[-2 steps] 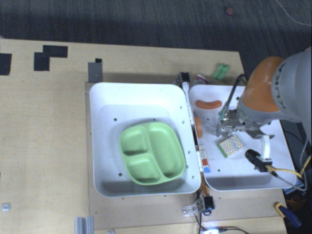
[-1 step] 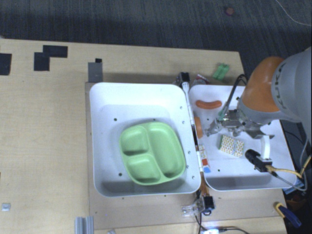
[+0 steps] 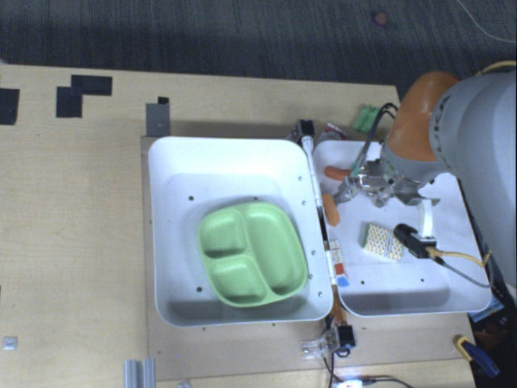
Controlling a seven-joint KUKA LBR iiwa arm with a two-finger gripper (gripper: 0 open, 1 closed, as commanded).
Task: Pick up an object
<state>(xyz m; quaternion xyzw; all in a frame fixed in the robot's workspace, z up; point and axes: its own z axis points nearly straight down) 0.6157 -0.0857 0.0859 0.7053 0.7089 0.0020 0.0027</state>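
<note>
Progress, as I read it from my seat, is at the reach and no further: nothing is lifted, and I see no object clear of a bin floor. The gripper sits low in the right bin, toward its far left corner, with the arm's grey bulk and orange band covering that bin's right side. I cannot tell how far open the gripper is, nor whether it has hold of anything (the metal at the tip is a blur from this height).

The candidates lie close by. A small orange piece lies just beside the gripper tip, toward the bin's left wall. A longer orange-brown stick lies along that same wall, a little nearer the camera. A patterned block rests on the open floor, near the gripper but apart from it. In the left bin a green divided plate lies flat, well apart from the arm.

What is left, I judge, is the whole grasp and lift. Room is the worry: both orange things hug the left wall, so a closing there has the rim to contend with. The patterned block has bare floor on its near side and looks the freer pick. The near half of the right bin gives open space to retreat upward.
</note>
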